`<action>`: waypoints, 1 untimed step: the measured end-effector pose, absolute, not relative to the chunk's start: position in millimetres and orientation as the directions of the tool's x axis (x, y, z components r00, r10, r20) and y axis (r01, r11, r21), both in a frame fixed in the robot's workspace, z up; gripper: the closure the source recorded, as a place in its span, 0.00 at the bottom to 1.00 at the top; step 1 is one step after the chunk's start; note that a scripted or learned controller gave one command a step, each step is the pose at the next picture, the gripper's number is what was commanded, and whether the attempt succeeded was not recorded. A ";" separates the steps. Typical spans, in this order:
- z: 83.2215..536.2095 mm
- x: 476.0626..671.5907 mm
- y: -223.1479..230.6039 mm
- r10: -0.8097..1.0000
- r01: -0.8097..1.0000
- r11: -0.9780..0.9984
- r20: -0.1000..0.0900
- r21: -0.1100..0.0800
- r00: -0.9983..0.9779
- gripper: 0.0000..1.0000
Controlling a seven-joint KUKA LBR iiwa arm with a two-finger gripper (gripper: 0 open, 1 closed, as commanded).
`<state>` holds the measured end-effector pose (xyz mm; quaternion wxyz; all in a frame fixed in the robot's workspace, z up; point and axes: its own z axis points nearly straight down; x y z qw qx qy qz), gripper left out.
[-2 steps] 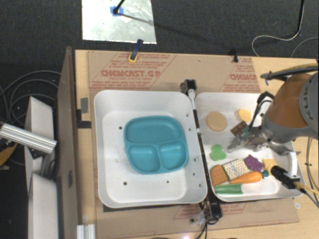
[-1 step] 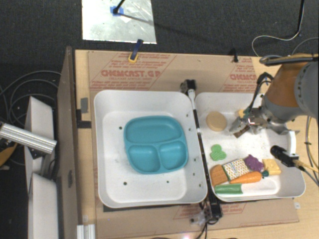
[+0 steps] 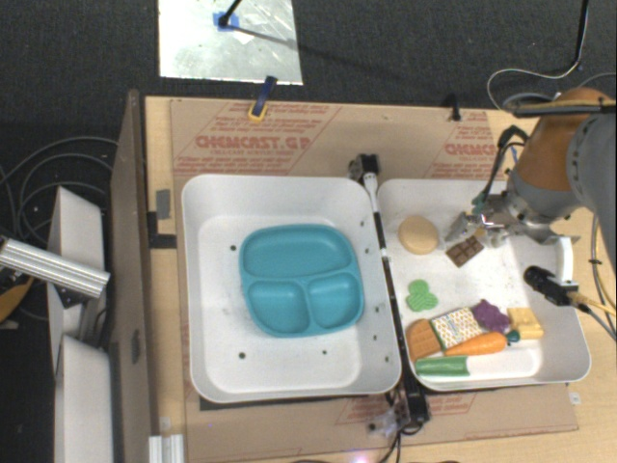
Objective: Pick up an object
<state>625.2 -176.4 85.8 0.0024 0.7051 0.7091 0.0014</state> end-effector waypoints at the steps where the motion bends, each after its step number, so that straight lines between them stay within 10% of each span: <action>1: 97.1 625.9 -176.1 1.000 1.000 0.008 -0.002 0.009 -0.008 1.00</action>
